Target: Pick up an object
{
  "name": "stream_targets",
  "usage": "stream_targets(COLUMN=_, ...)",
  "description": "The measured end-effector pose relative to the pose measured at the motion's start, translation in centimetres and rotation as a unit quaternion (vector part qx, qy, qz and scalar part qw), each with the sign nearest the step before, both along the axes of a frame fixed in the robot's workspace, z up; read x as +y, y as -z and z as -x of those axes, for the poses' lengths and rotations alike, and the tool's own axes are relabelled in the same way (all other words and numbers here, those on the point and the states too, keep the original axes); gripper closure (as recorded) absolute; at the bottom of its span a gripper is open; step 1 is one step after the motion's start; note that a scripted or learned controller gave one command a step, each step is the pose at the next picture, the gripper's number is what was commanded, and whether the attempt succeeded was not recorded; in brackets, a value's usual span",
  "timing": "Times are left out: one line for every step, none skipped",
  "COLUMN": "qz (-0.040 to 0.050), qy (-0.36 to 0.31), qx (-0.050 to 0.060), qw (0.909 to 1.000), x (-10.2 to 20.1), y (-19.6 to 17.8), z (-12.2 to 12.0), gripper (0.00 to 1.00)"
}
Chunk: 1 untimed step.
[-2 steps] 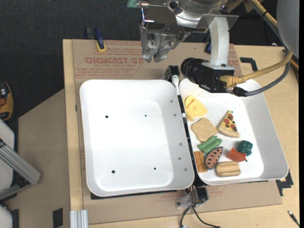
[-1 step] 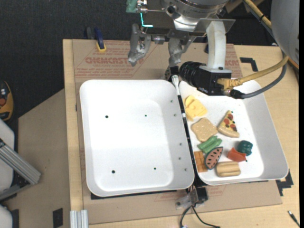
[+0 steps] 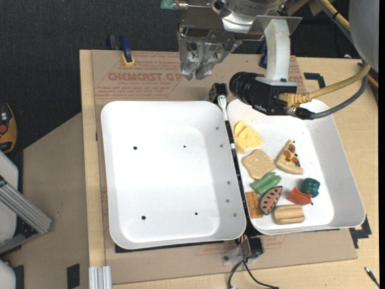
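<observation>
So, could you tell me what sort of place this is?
Probably a robotics lab grasping bench: a gripper hangs above two white bins, toy food like a pizza slice lies there, cables trail.

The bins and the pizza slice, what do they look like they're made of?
Bins: likely thin moulded plastic, white and smooth with a soft sheen, rounded corners. Pizza slice: probably toy plastic or rubber, judging by flat, saturated colours and soft edges; which of the two is hard to tell.

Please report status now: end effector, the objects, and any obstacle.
End effector high above bench, behind left bin. Toy foods clustered in right bin: cheese, pizza slice. Black hose fitting over right bin's back edge.
</observation>
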<state>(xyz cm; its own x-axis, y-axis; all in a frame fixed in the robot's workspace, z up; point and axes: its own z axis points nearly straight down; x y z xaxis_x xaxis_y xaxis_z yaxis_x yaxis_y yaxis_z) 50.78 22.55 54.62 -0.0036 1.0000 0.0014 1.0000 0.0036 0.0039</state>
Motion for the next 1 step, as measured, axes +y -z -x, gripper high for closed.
stream_targets(qz=0.0044, qy=0.002, qx=0.010, qw=0.9999, x=-0.15, y=14.34, z=2.95, gripper=1.00)
